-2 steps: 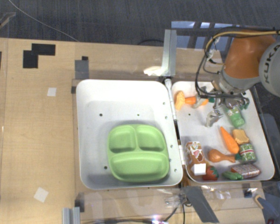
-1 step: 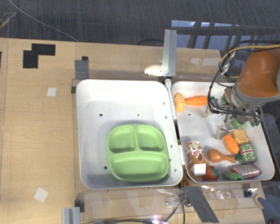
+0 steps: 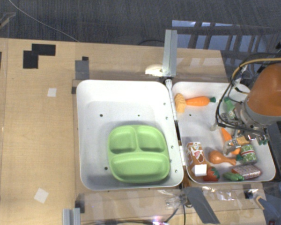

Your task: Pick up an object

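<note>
Camera view, end effector (image 3: 237, 142) low, crowded right bin (image 3: 196, 121)

On the bench (image 3: 33, 139) you see two bins side by side. The left bin (image 3: 89, 125) holds a divided tray (image 3: 138, 153). In the right bin (image 3: 196, 121), a toy carrot (image 3: 196, 101) lies at the back and small items (image 3: 220, 165) crowd the front, beneath the hand (image 3: 234, 144).

Green divided plate (image 3: 138, 153) in left white bin (image 3: 91, 95) — right white bin (image 3: 196, 118) beside it, touching; both on wooden tabletop (image 3: 33, 139) — black squares (image 3: 37, 54) at far left.
</note>
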Motion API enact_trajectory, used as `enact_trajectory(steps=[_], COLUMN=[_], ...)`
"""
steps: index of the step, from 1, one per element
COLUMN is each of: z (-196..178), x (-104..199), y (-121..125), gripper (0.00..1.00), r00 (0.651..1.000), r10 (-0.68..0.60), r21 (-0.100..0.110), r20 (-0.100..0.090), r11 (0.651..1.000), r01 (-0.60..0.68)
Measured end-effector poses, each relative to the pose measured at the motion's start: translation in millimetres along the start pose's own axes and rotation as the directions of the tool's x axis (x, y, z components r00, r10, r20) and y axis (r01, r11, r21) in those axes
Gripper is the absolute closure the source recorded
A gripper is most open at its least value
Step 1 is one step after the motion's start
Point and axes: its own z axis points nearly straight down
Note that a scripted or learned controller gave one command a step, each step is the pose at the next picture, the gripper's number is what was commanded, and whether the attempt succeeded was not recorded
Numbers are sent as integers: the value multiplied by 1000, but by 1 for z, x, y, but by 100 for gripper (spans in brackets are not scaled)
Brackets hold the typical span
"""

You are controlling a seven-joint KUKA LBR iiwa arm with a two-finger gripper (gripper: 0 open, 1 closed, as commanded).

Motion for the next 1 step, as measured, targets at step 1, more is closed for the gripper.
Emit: enact_trajectory(steps=[1], z=[-1], x=[33], y=[-1], gripper=[0], r00=[993], r10=[115], r21=[2], r20=[4], r11=[993], r01=[-115])
